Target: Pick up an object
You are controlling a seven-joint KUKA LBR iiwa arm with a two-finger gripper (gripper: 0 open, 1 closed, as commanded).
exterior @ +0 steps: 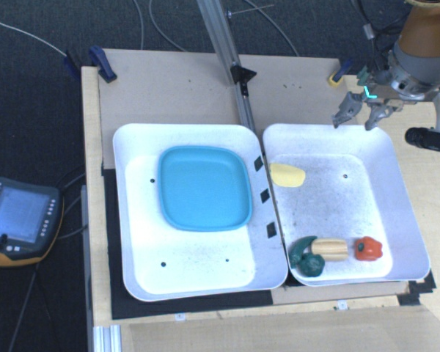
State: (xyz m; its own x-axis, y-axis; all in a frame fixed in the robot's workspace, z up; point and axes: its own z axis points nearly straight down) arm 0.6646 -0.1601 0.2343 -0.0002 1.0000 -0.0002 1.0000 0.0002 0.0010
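My gripper (358,116) hangs above the far edge of the right bin (396,169), its two fingers spread open with nothing between them. In that bin a yellow lemon-shaped piece (287,175) lies near the left wall. Along the near wall sit a dark green vegetable (306,257), a tan bread-like roll (330,249) and a red pepper-like piece (367,248). All of these lie well below and apart from the gripper.
The left bin (136,270) holds a blue square plate (205,187). A metal pole (221,35) slants up from between the bins. A handheld pendant (18,218) lies left of the bench. Blue and yellow clamps sit on the bench's far edge.
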